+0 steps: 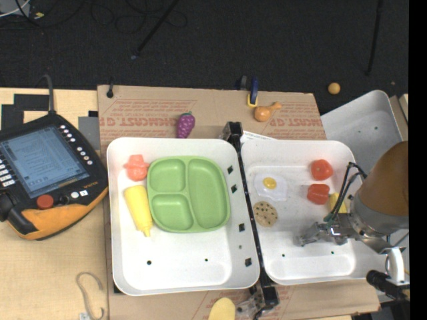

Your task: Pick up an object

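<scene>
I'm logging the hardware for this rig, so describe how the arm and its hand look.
The arm enters from the right as a rounded segment with a broad orange band above a grey wrist section. A thin dark cable loops along its left side. The hand is a small metallic grey assembly with slim silvery fingers, lying over the right white bin.

Grey arm (383, 199) reaching in from right, jaws low, pointing left.
</scene>
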You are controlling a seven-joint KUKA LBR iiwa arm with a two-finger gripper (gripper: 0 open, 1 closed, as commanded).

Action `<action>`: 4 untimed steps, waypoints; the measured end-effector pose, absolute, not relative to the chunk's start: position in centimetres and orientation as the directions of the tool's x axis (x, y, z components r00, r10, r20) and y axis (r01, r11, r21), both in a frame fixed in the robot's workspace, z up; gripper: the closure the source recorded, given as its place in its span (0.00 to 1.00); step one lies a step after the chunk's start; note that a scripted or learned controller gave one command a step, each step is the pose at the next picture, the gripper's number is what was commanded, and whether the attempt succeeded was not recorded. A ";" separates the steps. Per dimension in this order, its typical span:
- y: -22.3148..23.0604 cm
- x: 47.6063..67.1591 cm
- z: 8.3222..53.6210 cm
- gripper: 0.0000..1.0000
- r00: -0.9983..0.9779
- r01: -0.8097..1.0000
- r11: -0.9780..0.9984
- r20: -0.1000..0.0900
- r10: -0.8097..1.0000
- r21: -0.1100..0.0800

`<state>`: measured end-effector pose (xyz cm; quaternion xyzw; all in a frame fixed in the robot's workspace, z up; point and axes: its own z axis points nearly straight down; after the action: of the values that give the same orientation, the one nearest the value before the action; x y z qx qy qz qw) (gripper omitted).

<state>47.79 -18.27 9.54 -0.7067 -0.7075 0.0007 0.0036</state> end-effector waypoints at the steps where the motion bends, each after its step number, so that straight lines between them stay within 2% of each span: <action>1: -18.2 47.8 8.7 0.00 0.003 1.000 -0.003 0.002 1.000 -0.003; 2: -18.5 47.8 9.8 1.00 0.010 1.000 -0.010 0.001 1.000 0.000; 4: -17.8 47.9 18.9 1.00 0.000 1.000 0.000 0.000 1.000 0.002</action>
<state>47.89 -17.84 18.94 -0.7072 -0.7071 -0.0006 -0.0008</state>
